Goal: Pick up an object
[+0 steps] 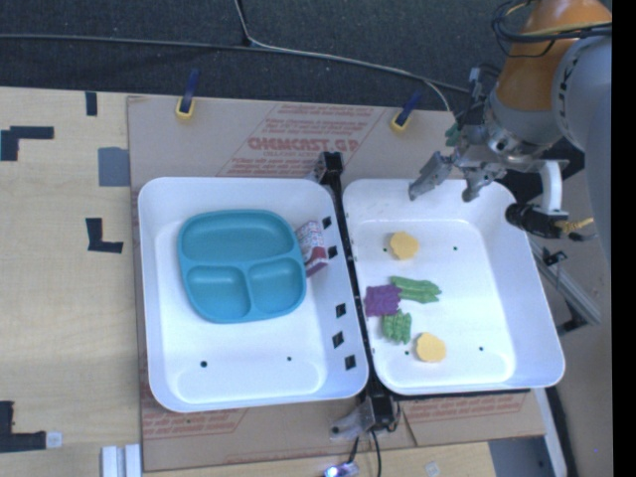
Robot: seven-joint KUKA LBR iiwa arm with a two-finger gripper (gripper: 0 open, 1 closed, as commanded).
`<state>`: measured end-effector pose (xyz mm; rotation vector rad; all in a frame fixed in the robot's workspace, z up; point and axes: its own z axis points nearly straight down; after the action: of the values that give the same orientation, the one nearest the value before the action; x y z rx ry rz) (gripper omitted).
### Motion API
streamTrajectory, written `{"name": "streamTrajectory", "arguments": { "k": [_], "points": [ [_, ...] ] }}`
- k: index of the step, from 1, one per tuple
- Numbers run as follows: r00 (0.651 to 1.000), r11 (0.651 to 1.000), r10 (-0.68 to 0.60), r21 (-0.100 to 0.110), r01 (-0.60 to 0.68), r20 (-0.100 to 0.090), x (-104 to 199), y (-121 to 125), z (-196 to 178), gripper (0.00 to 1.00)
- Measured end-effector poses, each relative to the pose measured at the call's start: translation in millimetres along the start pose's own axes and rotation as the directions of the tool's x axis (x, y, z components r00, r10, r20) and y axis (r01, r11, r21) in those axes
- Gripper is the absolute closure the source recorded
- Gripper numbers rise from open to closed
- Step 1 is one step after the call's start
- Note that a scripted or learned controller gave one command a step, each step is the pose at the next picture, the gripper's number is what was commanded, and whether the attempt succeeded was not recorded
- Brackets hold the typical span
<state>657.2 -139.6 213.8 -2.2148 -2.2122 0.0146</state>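
Robotics lab: two white bins [159,266] on clamped cardboard sheet [288,142], taped bench [60,227], KUKA arm [556,58], loose cable [298,48]

A cardboard sheet [298,142] with red print is lying under both bins, and two yellow clamps [185,106] [402,119] are gripping its far edge. A black cable [298,53] is trailing across the dark floor beyond. Black tape marks [97,235] are dotting the wooden bench [60,316] at left. What may be a connector [363,420] is sitting at the near edge.
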Motion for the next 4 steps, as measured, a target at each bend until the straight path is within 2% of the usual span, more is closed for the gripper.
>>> {"name": "streamTrajectory", "arguments": {
  "k": [1, 3, 4],
  "points": [
    [1.000, 1.000, -0.003, -0.013, 0.003, 0.002, 0, 3, -8, 0.00],
    [1.000, 1.000, -0.004, -0.008, 0.004, 0.002, 4, 10, 81, 0.00],
    [1.000, 1.000, -0.004, -0.016, 0.004, 0.004, 5, 11, 130, 0.00]
  ]
}}
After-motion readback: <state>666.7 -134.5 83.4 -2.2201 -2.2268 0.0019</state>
